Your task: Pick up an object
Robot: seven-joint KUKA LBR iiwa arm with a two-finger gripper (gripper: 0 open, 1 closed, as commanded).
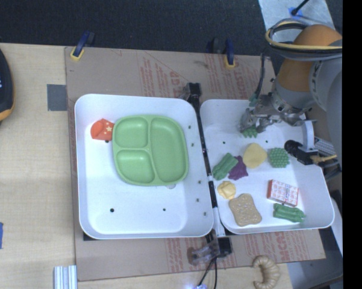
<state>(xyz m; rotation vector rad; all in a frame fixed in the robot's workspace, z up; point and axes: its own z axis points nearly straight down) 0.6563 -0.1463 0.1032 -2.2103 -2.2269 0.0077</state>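
My gripper (255,123) is low over the far part of the right bin (313,221), with a small green piece (250,133) right at its tip. Whether that piece is gripped I cannot tell. Nearer in the same bin lie a yellow lemon-like piece (255,155), a round green piece (278,157), a green pod (224,165) beside a purple piece (238,171), a small yellow piece (226,189), a tan biscuit (245,209), a red-and-white box (282,192) and a green vegetable (288,212).
The left bin (108,215) holds a green divided plate (150,149) and a red piece (102,129) at its far left. The arm's orange band (307,47) looms over the right bin's far corner. A black part (298,151) juts in at the right rim.
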